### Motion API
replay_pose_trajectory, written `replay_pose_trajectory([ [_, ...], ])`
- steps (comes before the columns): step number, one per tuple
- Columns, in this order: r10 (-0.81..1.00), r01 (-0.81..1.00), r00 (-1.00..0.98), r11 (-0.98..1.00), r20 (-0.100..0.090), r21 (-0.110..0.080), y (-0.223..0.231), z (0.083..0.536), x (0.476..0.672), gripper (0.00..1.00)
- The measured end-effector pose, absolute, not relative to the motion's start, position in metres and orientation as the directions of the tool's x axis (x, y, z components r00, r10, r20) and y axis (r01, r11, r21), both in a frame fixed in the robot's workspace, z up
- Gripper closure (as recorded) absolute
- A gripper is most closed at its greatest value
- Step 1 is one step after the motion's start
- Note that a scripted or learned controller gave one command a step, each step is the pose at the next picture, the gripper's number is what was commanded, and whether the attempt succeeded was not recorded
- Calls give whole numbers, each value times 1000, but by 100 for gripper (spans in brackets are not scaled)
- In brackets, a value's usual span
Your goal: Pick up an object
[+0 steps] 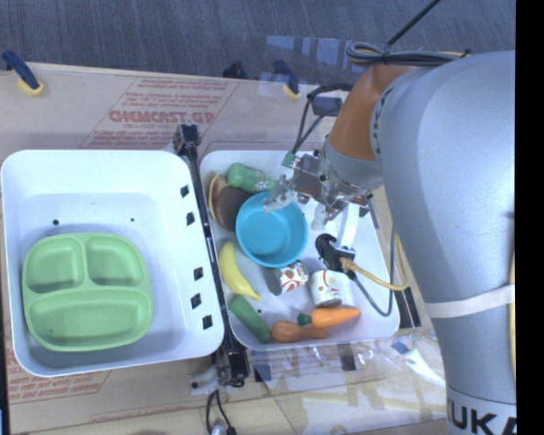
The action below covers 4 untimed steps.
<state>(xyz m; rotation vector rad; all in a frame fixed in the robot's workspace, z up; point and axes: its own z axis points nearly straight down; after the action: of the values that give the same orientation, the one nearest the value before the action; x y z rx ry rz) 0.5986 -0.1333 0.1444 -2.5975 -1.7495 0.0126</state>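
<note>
The right bin (381, 279) holds a pile of small items. A blue bowl (270, 232) lies in its middle, open side up. My gripper (290, 191) hangs over the bowl's far right rim, right at the rim; contact is unclear. Around the bowl lie a yellow banana (237, 273), an orange carrot (329, 319), a green vegetable (249, 317), a green object (246, 177), a brown round piece (224, 202) and two small printed cups (326, 287). The arm's grey body hides the bin's right side.
The left bin (91, 179) holds a green divided plate (86, 290) in its near half. A black clamp strip (196, 234) runs between the bins. A yellow cable (378, 282) loops over the right bin's near right corner. Cardboard (145, 107) lies beyond the bins.
</note>
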Motion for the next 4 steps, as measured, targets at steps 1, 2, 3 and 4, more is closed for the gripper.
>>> replay_pose_trajectory([
  [1, 950, 950, 312, -312, -30, -18, -115, 98, 645, 0],
  [2, 860, 860, 510, -510, -1, -2, -99, 95, 574, 0],
  [3, 901, 901, 435, -435, -3, -2, -107, 93, 477, 0],
  [4, 851, 851, 525, -525, -1, -6, -106, 92, 588, 0],
])
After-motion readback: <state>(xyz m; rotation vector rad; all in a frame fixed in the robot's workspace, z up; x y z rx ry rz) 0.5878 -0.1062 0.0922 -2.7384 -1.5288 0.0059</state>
